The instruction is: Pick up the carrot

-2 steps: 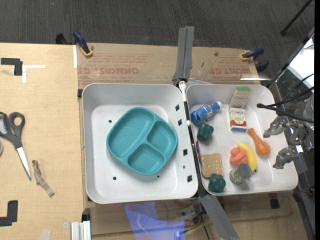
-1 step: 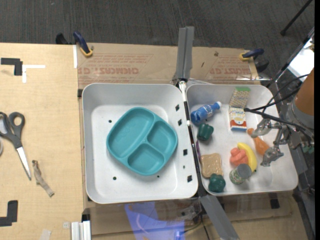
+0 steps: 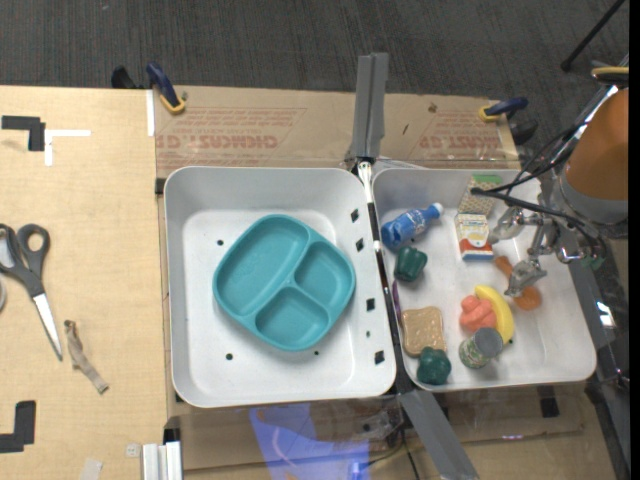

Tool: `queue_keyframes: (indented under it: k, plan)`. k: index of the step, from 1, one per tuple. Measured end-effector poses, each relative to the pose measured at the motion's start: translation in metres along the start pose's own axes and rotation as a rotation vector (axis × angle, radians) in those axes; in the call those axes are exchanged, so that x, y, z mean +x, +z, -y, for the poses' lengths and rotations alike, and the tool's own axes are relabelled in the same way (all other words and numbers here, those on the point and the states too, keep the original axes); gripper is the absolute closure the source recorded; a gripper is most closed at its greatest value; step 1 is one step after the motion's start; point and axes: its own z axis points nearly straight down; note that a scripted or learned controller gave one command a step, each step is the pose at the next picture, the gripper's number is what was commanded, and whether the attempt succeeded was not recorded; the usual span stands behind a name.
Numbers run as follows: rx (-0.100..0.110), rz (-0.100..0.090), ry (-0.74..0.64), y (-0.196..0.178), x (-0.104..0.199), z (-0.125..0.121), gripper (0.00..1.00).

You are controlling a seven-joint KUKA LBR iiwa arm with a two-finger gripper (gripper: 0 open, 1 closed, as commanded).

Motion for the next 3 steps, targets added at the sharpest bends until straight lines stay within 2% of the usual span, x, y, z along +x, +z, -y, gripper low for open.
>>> queue_keyframes:
  k: [1, 2, 3]
  plan:
    - [0.0, 0.005, -0.143, -0.001, 0.035, -0.057, 0.0]
    - [-0.002, 0.004, -0.161, -0.001, 0.004, -0.034, 0.0]
    - [-0.01, -0.012, -0.311, -0.016, 0.019, -0.084, 0.0]
